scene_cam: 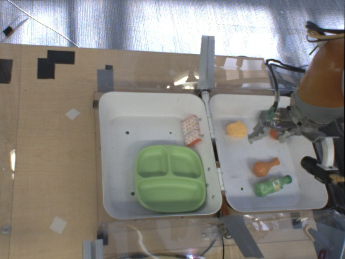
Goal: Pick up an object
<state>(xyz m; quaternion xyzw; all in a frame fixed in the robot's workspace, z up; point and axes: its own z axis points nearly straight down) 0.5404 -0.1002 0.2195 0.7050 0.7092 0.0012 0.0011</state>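
In the right bin (237,198) lie a yellow-orange lump (236,129), an orange pear-shaped toy (265,167) and a green bottle (272,185) on its side. My gripper (273,126) hangs low over the upper right part of this bin, to the right of the yellow lump and above the orange toy. A small red-orange thing (274,135) shows right under the gripper; whether it is held is unclear.
The left bin (116,144) bears a green divided plate (170,177) and a small patterned packet (191,130) near its right wall. A grey post (207,63) stands behind the divide between the bins. The arm's orange band (323,74) fills the right side.
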